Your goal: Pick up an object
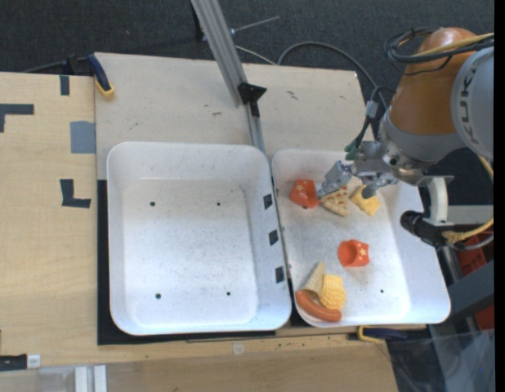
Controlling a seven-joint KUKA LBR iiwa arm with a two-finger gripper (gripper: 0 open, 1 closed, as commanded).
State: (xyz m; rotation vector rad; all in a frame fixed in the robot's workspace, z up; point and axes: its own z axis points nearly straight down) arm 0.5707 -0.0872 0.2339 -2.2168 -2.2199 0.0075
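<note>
Tan wedge (337, 203) | right bin (416, 296); claw (347, 183) just above, grip state unclear

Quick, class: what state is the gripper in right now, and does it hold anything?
Gripper: low over the right bin, at the tan food pieces; open or shut cannot be told.

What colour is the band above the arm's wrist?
Orange, plain in the camera view, above the grey wrist.

I can't make out the fingers (341, 183) against the tan pieces (350, 200); the arm (440, 80) is cut off beyond them at the edge.
</note>
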